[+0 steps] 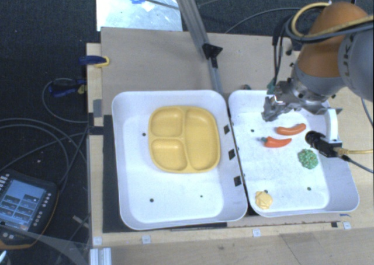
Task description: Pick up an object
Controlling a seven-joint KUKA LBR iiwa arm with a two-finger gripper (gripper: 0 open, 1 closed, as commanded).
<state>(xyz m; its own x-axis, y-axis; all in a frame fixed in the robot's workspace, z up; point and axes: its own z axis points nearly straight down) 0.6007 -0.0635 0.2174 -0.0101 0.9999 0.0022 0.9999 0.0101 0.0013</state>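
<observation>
Dark carpet with loose cables surrounds the tan desk. Left bin carries a yellow divided plate. Right bin contains sausage, red pepper, broccoli, yellow item. Tool hangs over the right bin's far left part; its opening cannot be judged.

My arm is grey with an orange band. Both bins are white: the left bin carries a plain yellow divided plate, the right bin an orange-red sausage, a red-orange pepper with a dark green stem, a speckled green broccoli piece and, near the front, a pale yellow lump. The table is tan.
</observation>
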